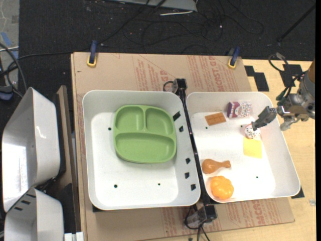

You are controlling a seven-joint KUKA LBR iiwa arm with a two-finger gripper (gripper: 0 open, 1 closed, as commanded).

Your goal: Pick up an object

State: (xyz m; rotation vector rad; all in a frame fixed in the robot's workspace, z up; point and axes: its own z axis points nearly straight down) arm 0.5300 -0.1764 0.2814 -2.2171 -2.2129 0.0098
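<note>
My gripper (260,123) reaches in from the right over the right bin (281,185), slanting down to the left. Its tip is right beside a small white object with red spots (249,131), and I cannot tell whether they touch. Just below lies a flat yellow square (253,147). Further left in the bin are a brown cracker-like piece (215,118) and a purple and white packet (238,109). An orange drumstick (215,165) and a round orange fruit (221,187) lie near the bin's front left corner.
The left bin (100,185) holds a green divided plate (145,133). A black divider (186,134) runs between the two bins. White containers (30,139) stand off the bench at the left. Cables lie on the dark floor behind.
</note>
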